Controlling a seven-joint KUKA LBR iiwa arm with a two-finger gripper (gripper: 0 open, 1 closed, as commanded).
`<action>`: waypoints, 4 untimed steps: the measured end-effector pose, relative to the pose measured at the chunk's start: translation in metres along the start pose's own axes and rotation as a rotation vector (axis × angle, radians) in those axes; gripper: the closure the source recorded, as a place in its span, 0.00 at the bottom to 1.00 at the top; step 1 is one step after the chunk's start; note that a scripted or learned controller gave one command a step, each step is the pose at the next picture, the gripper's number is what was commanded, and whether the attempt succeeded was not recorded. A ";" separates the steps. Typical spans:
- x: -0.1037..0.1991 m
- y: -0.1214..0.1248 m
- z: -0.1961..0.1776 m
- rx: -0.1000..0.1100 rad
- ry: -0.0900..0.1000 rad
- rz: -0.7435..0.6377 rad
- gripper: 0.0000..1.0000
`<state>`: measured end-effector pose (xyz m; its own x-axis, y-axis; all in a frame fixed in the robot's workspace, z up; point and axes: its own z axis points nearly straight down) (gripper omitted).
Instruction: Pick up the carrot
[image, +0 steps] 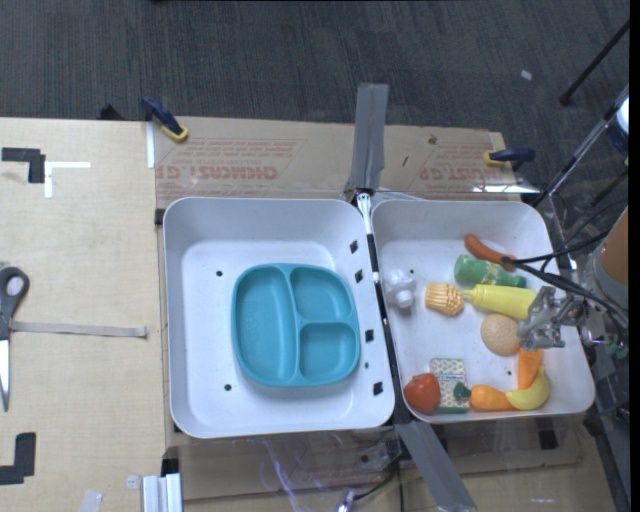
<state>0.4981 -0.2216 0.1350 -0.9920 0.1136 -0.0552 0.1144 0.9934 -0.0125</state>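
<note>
Small orange plastic carrot lies in right white bin, near corner, touching yellow banana, just below beige egg. Metal two-finger gripper hovers just above carrot; grip state: cannot tell. Risk: crowding neighbours, snagging banana or nudging egg instead.

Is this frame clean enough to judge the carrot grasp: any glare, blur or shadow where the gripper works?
Camera view: lighting is even and soft, the white bins bright but not blown out. The gripper is small and slightly soft, its fingers indistinct above the carrot. Food items overlap there, casting only faint shadows. The blue plate is sharp.
</note>
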 end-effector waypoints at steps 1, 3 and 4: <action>0.021 0.046 -0.016 -0.003 0.052 0.354 1.00; 0.014 0.046 -0.035 -0.001 0.040 0.347 1.00; 0.011 0.046 -0.045 -0.001 0.034 0.344 1.00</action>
